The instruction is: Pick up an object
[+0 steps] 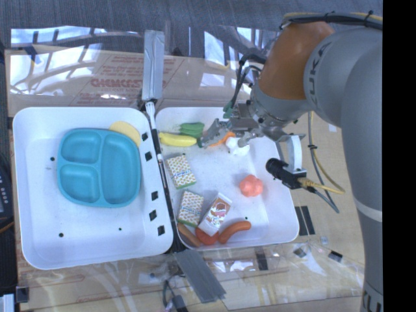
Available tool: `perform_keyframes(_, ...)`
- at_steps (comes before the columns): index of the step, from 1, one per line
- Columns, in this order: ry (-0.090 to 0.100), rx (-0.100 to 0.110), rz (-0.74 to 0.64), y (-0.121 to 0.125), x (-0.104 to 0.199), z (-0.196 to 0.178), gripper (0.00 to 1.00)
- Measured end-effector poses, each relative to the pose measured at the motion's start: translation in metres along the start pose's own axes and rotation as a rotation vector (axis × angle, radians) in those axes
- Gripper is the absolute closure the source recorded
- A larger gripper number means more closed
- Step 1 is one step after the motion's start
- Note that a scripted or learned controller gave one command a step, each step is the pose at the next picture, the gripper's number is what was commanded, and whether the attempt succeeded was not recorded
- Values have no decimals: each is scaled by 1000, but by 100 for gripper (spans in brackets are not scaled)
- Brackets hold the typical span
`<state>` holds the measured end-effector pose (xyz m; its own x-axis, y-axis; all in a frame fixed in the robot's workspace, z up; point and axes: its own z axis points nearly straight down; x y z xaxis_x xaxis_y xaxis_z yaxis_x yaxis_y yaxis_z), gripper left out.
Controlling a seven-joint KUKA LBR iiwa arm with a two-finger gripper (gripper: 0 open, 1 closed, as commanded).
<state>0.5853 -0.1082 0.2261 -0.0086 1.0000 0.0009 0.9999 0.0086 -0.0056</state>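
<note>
A grey KUKA arm point(338, 83) with an orange band above the wrist reaches in from the right over two shallow white bins set side by side on a desk point(117, 83). Its jaws point(224, 137) hang low over the far end of the right bin point(276, 194), close above a small orange piece point(227, 137) and a white object point(235, 146) that lie together there; from this angle it cannot be told whether the jaws are apart or together, or whether anything sits between them. Just left of them a green vegetable point(192, 129) lies beside a yellow banana point(177, 139) near the bin's far left corner. Toward the middle of the same bin rests a round pink-orange fruit point(251, 186), well apart from the rest. Along the bin's left side lie two small checkered packets point(180, 170), one nearer the camera than the other, and beside the nearer one a small white carton point(215, 214) with a red print. At the near edge a red-orange sausage point(224, 233) curves against the bin wall. The left bin point(32, 194) holds a blue divided tray point(99, 167), with a yellow object point(127, 131) tucked at its far right corner.
</note>
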Motion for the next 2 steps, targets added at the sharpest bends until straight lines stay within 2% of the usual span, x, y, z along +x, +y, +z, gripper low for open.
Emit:
perform_keyframes(1, 0, -1, 108, -89, 8, 96, 0)
perform_keyframes(2, 4, -15, 118, -104, -12, 129, 0)
